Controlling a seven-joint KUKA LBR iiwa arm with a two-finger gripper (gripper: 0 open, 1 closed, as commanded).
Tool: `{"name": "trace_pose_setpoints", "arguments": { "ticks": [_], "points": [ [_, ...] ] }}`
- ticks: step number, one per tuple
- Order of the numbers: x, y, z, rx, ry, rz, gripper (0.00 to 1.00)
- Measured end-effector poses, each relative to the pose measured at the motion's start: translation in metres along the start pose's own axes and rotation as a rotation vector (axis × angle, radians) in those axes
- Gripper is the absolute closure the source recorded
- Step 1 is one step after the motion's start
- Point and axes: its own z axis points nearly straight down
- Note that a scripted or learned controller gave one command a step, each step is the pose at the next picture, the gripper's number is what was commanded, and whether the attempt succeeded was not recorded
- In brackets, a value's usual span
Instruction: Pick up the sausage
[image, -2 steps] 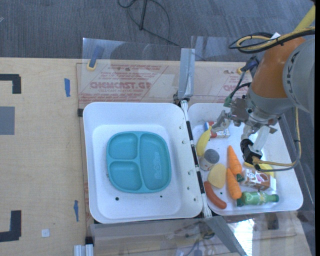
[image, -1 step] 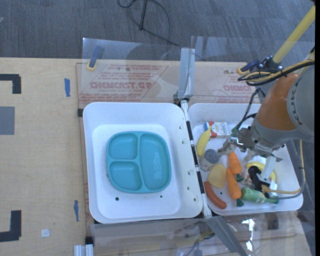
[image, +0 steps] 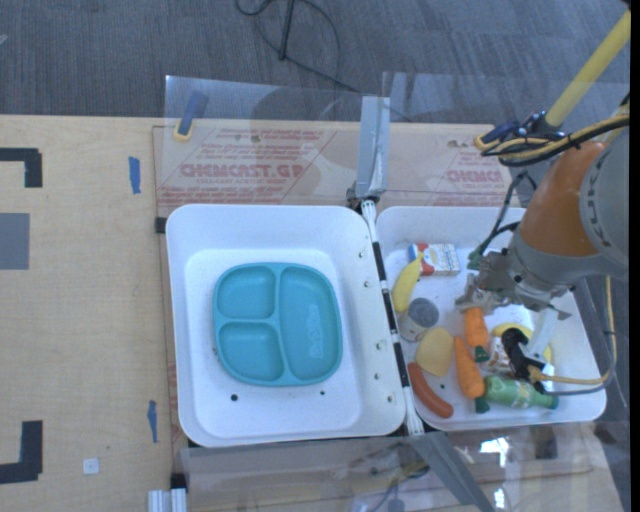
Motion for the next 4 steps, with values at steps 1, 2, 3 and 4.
{"name": "trace_pose_setpoints", "arguments": {
  "ticks": [1, 2, 3, 4],
  "points": [
    [0.078, 0.07, -0.086, 0.01, 0.002, -0.009, 1.0],
    [0.181, 0.045, -0.144, 0.01, 0.002, 0.106, 1.0],
    [0.196, 0.061, -0.154, 0.011, -0.001, 0.389, 1.0],
    [0.303, 0.039, -0.045, 0.017, -0.004, 0.603, 1.0]
  ]
}}
